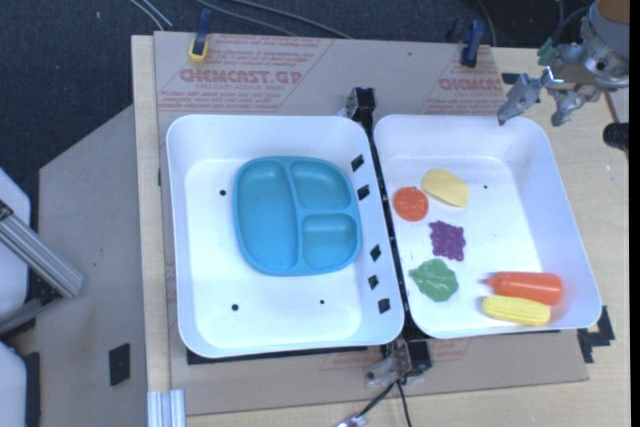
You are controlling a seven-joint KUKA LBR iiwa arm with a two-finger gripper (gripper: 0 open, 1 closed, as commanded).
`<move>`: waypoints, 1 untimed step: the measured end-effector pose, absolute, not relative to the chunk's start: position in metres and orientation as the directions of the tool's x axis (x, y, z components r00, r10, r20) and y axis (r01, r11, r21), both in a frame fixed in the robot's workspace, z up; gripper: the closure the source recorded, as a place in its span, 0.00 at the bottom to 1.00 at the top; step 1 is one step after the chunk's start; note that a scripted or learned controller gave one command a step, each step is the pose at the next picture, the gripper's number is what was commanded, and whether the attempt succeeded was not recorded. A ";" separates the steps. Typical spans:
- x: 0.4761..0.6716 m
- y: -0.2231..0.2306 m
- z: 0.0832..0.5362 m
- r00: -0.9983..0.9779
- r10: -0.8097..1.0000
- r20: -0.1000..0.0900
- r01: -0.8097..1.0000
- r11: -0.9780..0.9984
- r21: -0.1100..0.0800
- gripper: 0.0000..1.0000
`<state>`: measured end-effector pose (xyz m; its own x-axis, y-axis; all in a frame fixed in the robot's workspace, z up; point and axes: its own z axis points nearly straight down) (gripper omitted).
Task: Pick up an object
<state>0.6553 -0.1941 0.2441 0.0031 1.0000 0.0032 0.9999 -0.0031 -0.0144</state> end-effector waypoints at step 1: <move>0.658 -0.193 0.254 0.000 1.000 0.000 1.000 0.000 0.000 0.00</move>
<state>0.6577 -0.1933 0.2537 -0.0004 1.0000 0.0001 1.0000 0.0004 0.0002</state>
